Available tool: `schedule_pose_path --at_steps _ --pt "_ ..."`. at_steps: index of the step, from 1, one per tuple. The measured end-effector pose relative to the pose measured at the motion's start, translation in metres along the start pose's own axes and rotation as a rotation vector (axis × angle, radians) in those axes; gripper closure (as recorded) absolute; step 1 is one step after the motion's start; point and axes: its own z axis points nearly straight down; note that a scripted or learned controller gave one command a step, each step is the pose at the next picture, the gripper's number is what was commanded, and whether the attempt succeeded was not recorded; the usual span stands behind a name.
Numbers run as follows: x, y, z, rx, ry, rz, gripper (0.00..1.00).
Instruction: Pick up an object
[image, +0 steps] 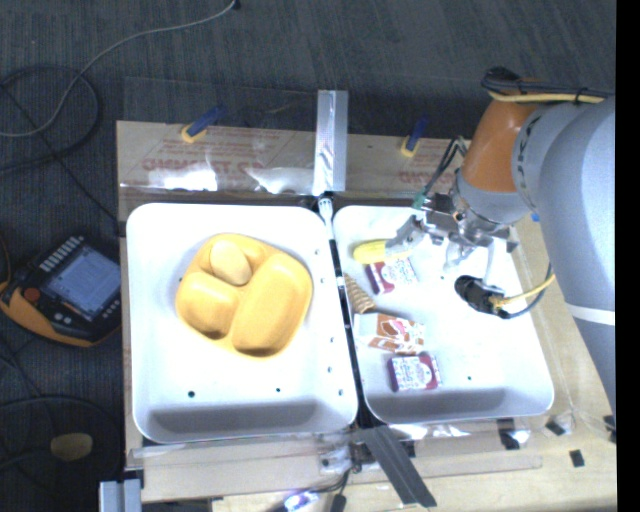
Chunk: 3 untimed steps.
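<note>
We judge the approach underway; the grey two-finger gripper (450, 232) hangs over the right white bin (520, 385), its grip unreadable to us; next, descending squarely onto the small yellow packet (371, 250).

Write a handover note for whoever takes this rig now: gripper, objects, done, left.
Gripper: over the back of the right bin; nothing visibly held, finger state unclear.
Right bin: yellow item and white-and-red packet at the back left, orange packet mid, dark red packet at the front, brown brush-like item by the left wall.
Left bin: yellow bread-shaped toy.
Done: no pick visible.
Left: grasp and lift one object.
</note>
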Motion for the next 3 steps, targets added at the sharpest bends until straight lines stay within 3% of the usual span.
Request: schedule_pose_path --at_steps 1,2,3 --pt "0.02 -0.009 0.054 -0.01 -0.001 -0.174 0.0" --pt "0.02 -0.009 0.046 -0.008 0.001 -0.174 1.0" --pt "0.05 -0.067 -0.039 -0.001 0.001 -0.295 1.0"
